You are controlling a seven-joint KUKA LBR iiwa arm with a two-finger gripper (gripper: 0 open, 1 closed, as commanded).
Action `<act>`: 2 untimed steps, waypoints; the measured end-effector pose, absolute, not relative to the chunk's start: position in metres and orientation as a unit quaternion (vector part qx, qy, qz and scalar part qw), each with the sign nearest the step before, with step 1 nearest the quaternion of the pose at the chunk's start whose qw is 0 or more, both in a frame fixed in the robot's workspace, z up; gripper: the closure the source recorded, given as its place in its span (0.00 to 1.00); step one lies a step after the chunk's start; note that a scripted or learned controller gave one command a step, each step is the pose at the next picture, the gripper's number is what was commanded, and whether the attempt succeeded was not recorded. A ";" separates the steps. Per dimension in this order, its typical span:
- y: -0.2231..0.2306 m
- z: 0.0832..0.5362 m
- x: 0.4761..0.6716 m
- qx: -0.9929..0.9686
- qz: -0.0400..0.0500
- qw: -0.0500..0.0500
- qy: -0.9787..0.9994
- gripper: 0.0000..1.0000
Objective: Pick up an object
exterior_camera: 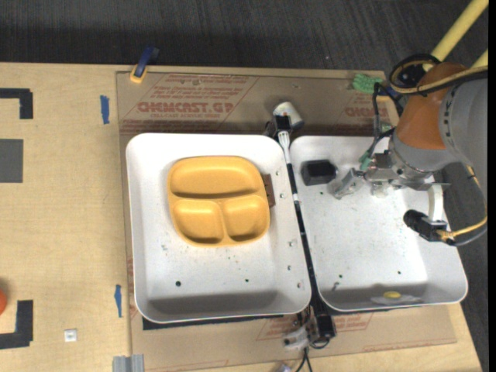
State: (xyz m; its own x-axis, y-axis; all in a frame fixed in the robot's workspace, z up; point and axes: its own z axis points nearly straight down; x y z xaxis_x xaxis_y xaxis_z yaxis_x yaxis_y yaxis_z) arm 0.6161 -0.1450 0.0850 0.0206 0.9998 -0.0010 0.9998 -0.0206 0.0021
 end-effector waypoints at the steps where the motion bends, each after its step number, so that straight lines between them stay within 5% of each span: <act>1: -0.106 0.083 0.647 0.709 -0.012 -0.008 0.705 0.00; 2: -0.103 0.094 0.649 0.708 -0.008 -0.009 0.706 1.00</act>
